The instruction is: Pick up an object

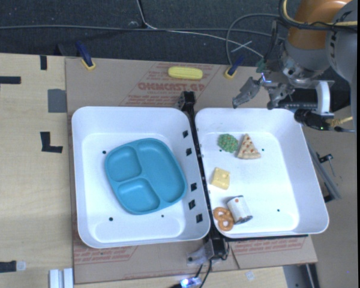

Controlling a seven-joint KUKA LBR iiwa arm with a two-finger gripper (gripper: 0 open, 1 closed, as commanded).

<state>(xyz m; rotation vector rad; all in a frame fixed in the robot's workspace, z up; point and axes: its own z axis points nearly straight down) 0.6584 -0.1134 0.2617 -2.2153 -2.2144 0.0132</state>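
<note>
Camera view, bench with two white bins. Left bin [84,161]: one blue divided plate [145,175], centred. Right bin [300,179]: green broccoli piece [228,142] touching a pizza slice [248,147] near the far edge; yellow cheese cube [221,178] toward the left wall; pretzel [223,218] and a small can [240,209] side by side near the front-left corner. Gripper [261,95]: above the right bin's far edge, fingers spread apart, nothing between them. Yellow banana-like item [185,72] on the cardboard beyond the bins.
</note>
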